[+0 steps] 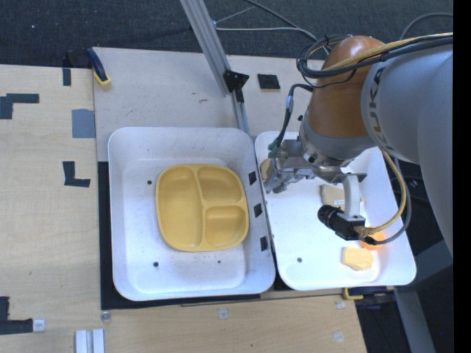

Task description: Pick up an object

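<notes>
Desk (44, 197): pale wood surface with a few dark tape marks on its left part; it carries both bins.
Clip (99, 68): small blue and yellow piece at the far left corner of the lighter board, well apart from the bins.
Left bin (121, 197): shallow, white, with rounded corners, touching the right bin along its right rim.
Yellow plate (202, 206): divided into three compartments, lying flat near the middle of the left bin, with nothing on it.
Metal bar (202, 20): slants down from the top edge towards the gap between the bins.
End effector (276, 176): low over the left edge of the right bin, just beside the shared rims; I cannot tell whether it is wide, narrow or holding anything.
Right bin (316, 278): white, partly covered by the arm.
Pale piece (331, 195): on the right bin's floor, near the end effector, partly hidden.
Yellow block (358, 258): lies in the near right corner of the right bin, apart from the end effector.
Arm (412, 101): grey, with an orange band (346, 87), reaching in from the right.
</notes>
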Motion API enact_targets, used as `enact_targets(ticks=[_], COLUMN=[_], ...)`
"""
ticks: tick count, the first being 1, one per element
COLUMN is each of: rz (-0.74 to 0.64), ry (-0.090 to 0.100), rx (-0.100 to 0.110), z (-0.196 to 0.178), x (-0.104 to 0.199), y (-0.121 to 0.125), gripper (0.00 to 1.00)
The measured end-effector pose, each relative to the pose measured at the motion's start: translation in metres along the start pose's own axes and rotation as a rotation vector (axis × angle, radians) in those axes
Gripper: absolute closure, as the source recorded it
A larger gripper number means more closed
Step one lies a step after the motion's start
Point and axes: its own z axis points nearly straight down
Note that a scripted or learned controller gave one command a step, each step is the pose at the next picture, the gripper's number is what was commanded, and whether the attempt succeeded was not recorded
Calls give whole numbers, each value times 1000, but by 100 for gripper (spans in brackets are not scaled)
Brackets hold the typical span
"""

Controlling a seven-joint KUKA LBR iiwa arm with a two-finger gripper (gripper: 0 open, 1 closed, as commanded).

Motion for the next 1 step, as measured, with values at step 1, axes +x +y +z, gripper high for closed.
enact_targets(ticks=[1], rz=[0], ry=[-1], rx=[-2], z=[11], x=[50], y=[15], gripper=[100])
